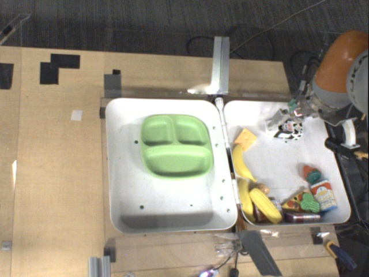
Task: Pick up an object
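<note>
Though no object is chosen yet, the candidates lie in the right bin (340, 178): a banana (241, 165) and cheese wedge (245, 138) by the left wall, corn (264, 205) and small packets along the near edge. The pincer (286, 123) hangs at the bin's far side, above bare floor, well apart from them; whether it is spread cannot be told. Step: approach. Next move likely calls for travel toward the near pile, then descent. The left bin (118, 172) holds a green tray (176, 144).

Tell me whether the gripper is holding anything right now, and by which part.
It cannot be told. The gripper is low over the right bin near its far edge, above bare floor, and the view is too small to show anything between its fingers.
</note>
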`<state>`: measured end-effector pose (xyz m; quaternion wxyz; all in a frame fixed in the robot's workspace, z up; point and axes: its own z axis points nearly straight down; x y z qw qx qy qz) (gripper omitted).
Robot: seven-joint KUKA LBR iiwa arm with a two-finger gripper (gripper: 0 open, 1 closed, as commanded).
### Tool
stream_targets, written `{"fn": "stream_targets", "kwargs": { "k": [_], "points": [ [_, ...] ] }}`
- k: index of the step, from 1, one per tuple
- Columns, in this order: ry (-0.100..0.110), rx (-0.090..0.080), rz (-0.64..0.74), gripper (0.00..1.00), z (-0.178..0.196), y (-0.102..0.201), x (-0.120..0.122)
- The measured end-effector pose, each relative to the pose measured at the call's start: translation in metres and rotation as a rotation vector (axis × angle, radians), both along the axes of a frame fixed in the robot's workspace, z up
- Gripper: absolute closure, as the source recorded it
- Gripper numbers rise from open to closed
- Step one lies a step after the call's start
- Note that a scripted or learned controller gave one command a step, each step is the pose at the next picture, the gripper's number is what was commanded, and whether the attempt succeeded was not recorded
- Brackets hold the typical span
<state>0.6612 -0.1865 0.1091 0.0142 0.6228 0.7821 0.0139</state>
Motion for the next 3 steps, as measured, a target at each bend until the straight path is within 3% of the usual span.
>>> {"fn": "stream_targets", "kwargs": {
  "k": [1,2,3],
  "points": [
    [0.03,-0.003,-0.09,0.0,0.082,0.037,0.01],
    [0.033,0.0,-0.204,0.0,-0.006,-0.006,0.009],
    [0.033,0.003,-0.343,0.0,-0.012,0.008,0.008]
  ]
}}
